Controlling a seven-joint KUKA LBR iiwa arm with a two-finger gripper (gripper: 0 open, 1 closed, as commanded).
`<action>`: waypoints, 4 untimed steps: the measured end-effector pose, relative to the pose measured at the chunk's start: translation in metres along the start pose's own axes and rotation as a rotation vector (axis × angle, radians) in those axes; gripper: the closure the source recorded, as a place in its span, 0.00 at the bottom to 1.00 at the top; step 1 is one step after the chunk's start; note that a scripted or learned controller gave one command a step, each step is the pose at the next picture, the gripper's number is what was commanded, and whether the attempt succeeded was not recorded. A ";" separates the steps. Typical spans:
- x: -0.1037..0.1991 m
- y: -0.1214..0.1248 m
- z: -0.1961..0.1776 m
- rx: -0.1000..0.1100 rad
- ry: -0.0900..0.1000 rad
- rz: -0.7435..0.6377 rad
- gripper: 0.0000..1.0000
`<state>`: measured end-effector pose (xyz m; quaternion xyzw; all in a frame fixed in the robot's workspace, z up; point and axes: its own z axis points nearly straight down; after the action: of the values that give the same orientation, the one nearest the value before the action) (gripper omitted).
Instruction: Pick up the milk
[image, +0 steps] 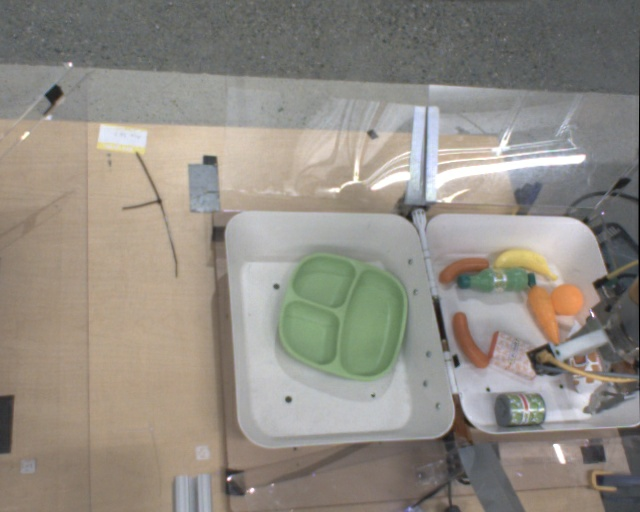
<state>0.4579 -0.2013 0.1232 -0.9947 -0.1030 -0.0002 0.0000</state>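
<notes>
Overhead view of a wooden tabletop (110, 330) bearing two shallow white bins side by side. The left bin (250, 400) holds a green divided plate (343, 317). The right bin (455, 235) holds the food items.

I take the milk (512, 355) to be the small flat carton, white with a reddish print. It lies tilted just below the bin's centre, toward 6 o'clock. A red sausage (471, 340) lies just beside it at 9 o'clock, perhaps touching. A green can (520, 409) lies on its side at the carton's 6 o'clock, near but apart. A carrot (543, 313) sits at its 1 o'clock, with an orange (568, 299) beside that. A green bottle (497, 281), a banana (527, 263) and a second sausage (463, 270) crowd the bin's 12 o'clock end.

My gripper (606, 398) is at the bin's 4 o'clock corner, near the right wall. That puts it at about 4 o'clock from the carton and apart from it. I cannot tell whether it is open or closed, and nothing shows held in it.

I judge the step in hand to be the approach, with the milk not yet grasped. The next move calls for travelling toward 10 o'clock until I am above the carton. I should then turn to span its narrower side and descend. The approach has to stay clear of the can, and the sausage may get nudged.
</notes>
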 end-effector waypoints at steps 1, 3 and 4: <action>-0.012 0.058 -0.043 -0.002 0.001 -0.028 0.00; -0.012 0.057 -0.042 -0.001 0.001 -0.030 0.00; -0.011 0.058 -0.053 -0.002 0.001 -0.036 1.00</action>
<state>0.4587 -0.2602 0.1763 -0.9927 -0.1207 -0.0011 -0.0011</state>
